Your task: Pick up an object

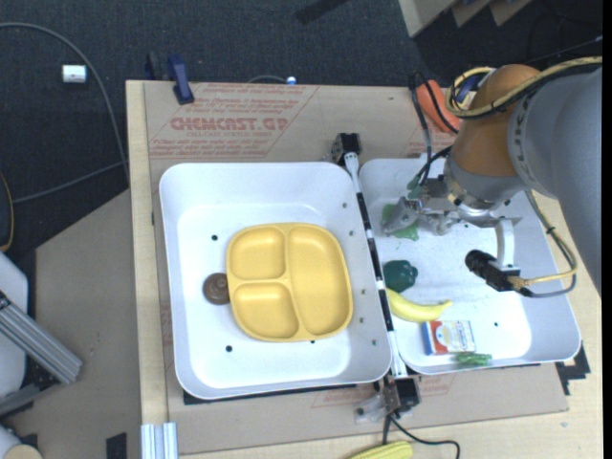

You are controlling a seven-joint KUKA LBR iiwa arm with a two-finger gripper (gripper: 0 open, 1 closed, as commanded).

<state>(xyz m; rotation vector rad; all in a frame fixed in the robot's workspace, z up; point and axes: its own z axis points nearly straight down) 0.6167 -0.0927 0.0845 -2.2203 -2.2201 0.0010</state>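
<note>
This is a robotics lab. A grey robot arm (559, 127) with an orange band reaches over a desk (239, 122) made of a printed board, which carries two shallow white bins (182, 256) clipped side by side. Loose cables (57, 55) trail over the dark carpet (76, 8), and aluminium framing (33, 338) stands at the left edge.
</note>
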